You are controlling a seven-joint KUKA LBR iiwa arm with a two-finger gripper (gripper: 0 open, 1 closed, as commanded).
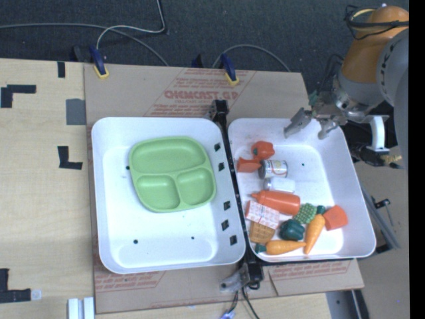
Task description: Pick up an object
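Your claw [310, 123] hangs over the upper right corner of the right bin [355, 198], its two fingers spread apart and gripping nothing. The candidate objects lie in that bin, below and to the left of the claw: a small metal can [273, 169] on its side, a red toy piece [255, 157] touching it, an orange bottle [275, 201] lying flat, a printed packet [261, 220], two toy carrots [313, 233], an orange-red block [336, 217] and dark green pieces [292, 230]. Judge these as light, rigid, smooth plastic play food; expect rounded shapes to roll or slip. Take the can across its narrow body, since it lies apart from the crowded lower heap. The left bin [106, 198] holds a green divided plate [172, 173]. The heaped items overlap, so their outlines are hard to separate, and the arm is cut off at the frame edge.
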